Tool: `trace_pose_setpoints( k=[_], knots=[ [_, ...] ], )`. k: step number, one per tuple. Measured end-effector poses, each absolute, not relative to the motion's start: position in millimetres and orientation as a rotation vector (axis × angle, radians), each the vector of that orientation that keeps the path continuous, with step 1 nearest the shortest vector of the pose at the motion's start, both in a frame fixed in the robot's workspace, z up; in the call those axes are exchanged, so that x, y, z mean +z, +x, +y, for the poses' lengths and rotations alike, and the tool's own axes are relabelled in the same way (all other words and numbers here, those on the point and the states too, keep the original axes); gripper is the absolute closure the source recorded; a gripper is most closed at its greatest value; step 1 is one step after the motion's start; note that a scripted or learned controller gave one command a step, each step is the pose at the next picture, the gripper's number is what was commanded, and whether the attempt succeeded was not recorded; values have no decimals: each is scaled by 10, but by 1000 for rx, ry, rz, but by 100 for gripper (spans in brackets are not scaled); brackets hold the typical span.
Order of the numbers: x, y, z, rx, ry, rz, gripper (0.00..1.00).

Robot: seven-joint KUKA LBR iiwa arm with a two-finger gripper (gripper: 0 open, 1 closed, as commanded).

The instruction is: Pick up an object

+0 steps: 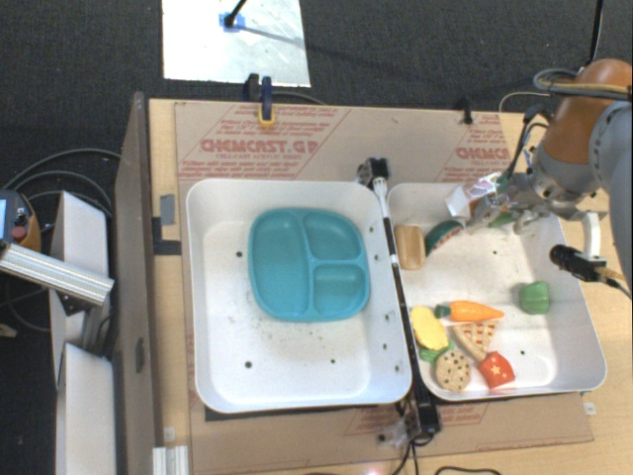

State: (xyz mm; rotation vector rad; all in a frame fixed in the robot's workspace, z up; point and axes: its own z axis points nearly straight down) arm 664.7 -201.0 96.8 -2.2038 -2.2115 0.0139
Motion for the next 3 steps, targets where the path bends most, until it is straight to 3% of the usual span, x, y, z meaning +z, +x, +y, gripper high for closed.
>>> trace_pose_setpoints(
  k=[1, 2, 3],
  knots=[
    [881, 6069, -1358, -9, -2221, -2231, 0],
    [842, 6558, -1186, 48, -2201, -2212, 0],
    [891, 6038, -1069, 8, -2254, -2230, 0]
  ],
)
